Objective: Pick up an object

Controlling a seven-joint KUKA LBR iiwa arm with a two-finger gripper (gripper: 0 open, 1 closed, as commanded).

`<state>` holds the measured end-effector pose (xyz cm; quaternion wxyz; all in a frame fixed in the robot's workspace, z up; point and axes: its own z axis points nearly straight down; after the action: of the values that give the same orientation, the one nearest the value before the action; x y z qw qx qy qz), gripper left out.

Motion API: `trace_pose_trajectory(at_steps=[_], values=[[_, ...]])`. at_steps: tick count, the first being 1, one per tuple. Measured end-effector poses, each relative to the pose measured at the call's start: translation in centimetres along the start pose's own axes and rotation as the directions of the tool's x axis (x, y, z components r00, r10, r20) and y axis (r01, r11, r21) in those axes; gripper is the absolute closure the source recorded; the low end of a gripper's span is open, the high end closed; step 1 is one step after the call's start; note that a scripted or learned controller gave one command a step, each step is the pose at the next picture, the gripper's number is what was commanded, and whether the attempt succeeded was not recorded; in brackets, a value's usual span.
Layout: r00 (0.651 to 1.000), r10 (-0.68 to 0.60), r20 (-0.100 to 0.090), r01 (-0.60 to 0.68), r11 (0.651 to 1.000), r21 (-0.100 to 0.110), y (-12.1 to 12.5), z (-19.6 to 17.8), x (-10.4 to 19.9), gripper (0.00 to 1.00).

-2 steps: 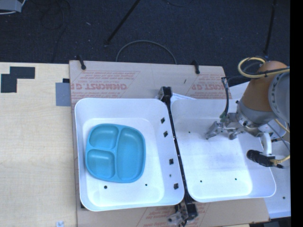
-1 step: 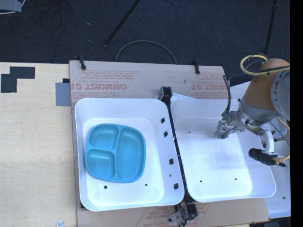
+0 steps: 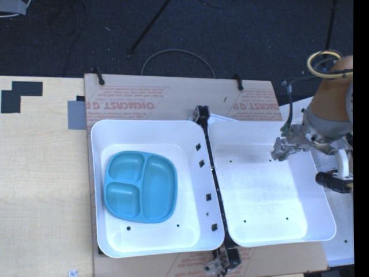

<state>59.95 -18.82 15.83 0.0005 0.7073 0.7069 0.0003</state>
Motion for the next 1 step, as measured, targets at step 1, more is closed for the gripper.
trace_pose_trajectory(at_steps=[1], values=[[1.000, 0.003, 0.001, -0.003, 1.000, -0.001, -0.74, -4.66, -0.25, 1.00]])
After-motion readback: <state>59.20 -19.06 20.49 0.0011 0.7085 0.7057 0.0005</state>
